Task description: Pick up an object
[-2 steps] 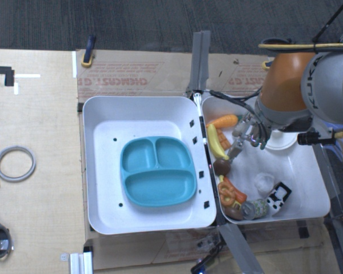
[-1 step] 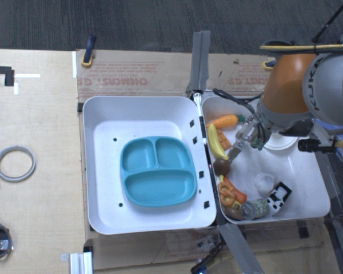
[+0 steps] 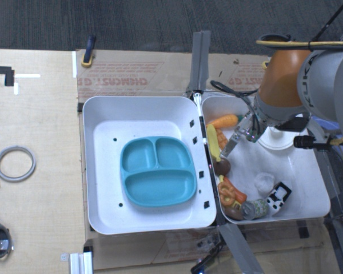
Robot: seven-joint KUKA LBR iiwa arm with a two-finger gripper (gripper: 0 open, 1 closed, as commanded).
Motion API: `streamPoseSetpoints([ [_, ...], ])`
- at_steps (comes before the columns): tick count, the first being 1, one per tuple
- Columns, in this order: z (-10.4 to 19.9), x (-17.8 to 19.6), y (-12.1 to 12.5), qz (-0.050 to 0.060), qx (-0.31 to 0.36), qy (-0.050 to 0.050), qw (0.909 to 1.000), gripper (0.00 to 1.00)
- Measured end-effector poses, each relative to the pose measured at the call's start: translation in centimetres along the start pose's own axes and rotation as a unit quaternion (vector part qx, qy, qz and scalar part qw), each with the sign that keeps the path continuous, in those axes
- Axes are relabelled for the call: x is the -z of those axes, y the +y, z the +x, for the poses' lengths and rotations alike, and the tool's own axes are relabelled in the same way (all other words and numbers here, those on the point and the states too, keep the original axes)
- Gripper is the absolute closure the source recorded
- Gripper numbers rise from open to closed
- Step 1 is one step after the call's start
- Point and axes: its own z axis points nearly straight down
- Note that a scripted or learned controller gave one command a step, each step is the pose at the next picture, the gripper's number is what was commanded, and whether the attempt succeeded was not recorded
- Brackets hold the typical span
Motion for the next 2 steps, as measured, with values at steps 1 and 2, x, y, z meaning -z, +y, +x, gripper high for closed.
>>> streamPoseSetpoints([
  [1, 0.5, -0.1, -0.7, 0.001, -0.125, 0.001, 0.9922, 0.0],
  [2, -1.8, 0.0, 0.2, 0.001, -0.274, 0.0, 0.9617, 0.0],
])
